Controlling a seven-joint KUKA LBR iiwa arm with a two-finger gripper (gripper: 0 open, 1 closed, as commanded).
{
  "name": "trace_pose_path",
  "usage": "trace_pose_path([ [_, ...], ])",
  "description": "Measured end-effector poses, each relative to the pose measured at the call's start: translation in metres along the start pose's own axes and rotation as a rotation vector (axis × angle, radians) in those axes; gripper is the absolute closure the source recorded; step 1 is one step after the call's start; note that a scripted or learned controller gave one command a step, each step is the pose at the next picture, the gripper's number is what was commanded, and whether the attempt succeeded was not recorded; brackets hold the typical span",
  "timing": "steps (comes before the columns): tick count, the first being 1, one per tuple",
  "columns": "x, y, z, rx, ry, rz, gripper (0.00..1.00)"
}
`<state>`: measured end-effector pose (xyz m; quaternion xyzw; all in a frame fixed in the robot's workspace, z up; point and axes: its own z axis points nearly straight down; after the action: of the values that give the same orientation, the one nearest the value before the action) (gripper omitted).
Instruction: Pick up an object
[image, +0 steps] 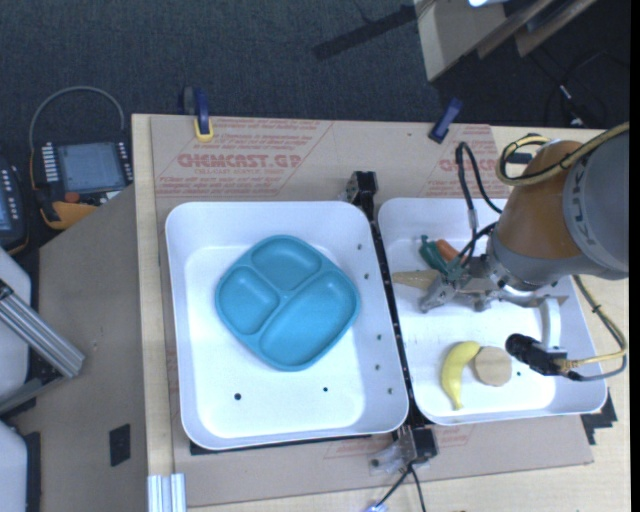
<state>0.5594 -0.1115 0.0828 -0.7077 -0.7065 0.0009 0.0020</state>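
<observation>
My gripper (458, 298) hangs low over the middle of the right bin (570, 400), its fingers spread open with nothing between them. Just above it, to the left, lies a small green and orange toy (437, 254), partly hidden by the wrist. A thin tan stick (408, 277) lies to the left of the fingertips. Nearer the bin's front edge, a yellow banana (455, 372) rests against a round tan disc (492, 366), both below the gripper and apart from it.
The left bin (200, 400) holds a blue divided plate (288, 301). A raised rim separates the two bins. The grey arm with its orange band (535, 215) covers the right bin's far right part.
</observation>
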Motion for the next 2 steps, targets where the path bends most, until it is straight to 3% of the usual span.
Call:
trace_pose_path([
  [1,0.000,0.001,-0.013,-0.006,-0.002,0.000,1.00],
  [2,0.008,0.008,-0.070,-0.009,-0.003,-0.003,1.00],
])
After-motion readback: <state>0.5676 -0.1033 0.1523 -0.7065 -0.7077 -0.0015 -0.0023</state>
